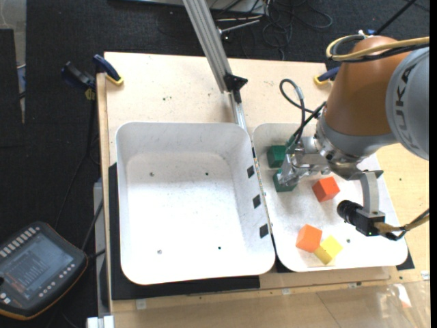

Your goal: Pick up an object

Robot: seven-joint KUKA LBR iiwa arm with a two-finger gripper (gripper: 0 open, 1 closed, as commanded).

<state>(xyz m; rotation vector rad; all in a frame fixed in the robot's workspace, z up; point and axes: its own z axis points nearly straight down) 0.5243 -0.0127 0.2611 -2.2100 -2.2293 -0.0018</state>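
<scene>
Hovering hand [290, 173] over green block [276, 156], long axis unclear

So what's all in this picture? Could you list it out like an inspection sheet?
Surface: wooden bench bearing a left bin and a right bin.
Job's things: in the right bin, two green blocks by the gripper, a red block, an orange block touching a yellow block.
Clutter: nothing seen.
Grippers: gripper low over the right bin at the green blocks; grip unclear.
Cables: black cable looping beside the arm; more on the floor.
Surroundings: handheld controller on the floor, clamps at bench corners, metal rail.
</scene>
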